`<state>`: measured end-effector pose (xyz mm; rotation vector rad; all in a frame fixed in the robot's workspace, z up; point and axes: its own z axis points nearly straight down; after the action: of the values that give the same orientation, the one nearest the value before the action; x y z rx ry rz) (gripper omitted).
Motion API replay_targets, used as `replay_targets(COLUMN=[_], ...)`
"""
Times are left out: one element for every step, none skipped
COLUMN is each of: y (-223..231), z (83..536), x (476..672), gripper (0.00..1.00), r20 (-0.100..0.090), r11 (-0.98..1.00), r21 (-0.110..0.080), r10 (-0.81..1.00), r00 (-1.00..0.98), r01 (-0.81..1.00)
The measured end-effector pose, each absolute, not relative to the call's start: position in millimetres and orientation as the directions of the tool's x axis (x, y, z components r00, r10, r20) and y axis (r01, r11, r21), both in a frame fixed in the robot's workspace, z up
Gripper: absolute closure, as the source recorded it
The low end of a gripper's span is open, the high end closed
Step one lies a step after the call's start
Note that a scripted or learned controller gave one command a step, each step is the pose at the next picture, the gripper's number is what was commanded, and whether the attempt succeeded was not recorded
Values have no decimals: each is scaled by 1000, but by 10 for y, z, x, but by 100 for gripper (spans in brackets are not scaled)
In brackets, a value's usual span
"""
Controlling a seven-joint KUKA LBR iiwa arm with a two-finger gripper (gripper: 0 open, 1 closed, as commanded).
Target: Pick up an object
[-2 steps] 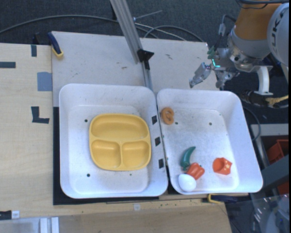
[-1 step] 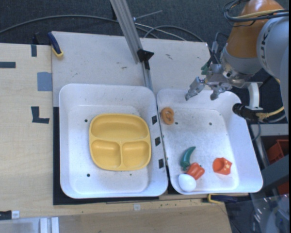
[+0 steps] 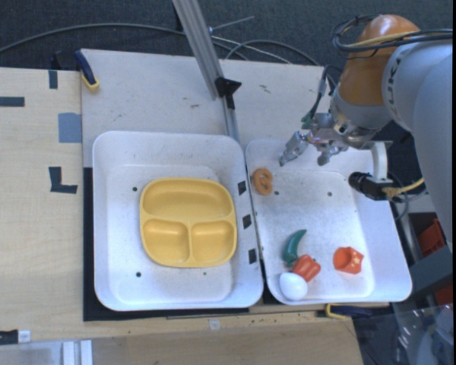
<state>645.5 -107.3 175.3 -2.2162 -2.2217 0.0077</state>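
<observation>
My gripper (image 3: 310,152) hangs over the far edge of the right bin (image 3: 380,226), its two grey fingers spread apart with nothing between them. An orange ring-shaped toy (image 3: 262,181) lies at the bin's far left, a little left of and nearer than the gripper. Toward the near side lie a green curved piece (image 3: 295,243), a red-orange pepper-like toy (image 3: 306,268), a white egg (image 3: 292,285) and an orange block (image 3: 348,259). The grey arm with its orange band (image 3: 372,67) comes in from the upper right.
The left bin (image 3: 114,204) holds a yellow divided plate (image 3: 188,221). A slanted metal rod (image 3: 205,48) ends at a black clamp by the bins' far junction. Black cables run behind the bench and beside the right bin's right rim.
</observation>
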Motion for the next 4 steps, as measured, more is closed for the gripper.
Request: replay_targets(y=[-1036,-1029,-1065,-1062], z=[1112,1257,1808,2340], x=[6477,6493,6413,6422], gripper=[0,100,100,100], r20=[0,0,-1,-1], r11=[3,4,1,2], r21=[-8,-3,4,5], r10=[1000,1000,1000,1000], r00=[-3,-4,-1,-2], r01=[1000,1000,1000,1000])
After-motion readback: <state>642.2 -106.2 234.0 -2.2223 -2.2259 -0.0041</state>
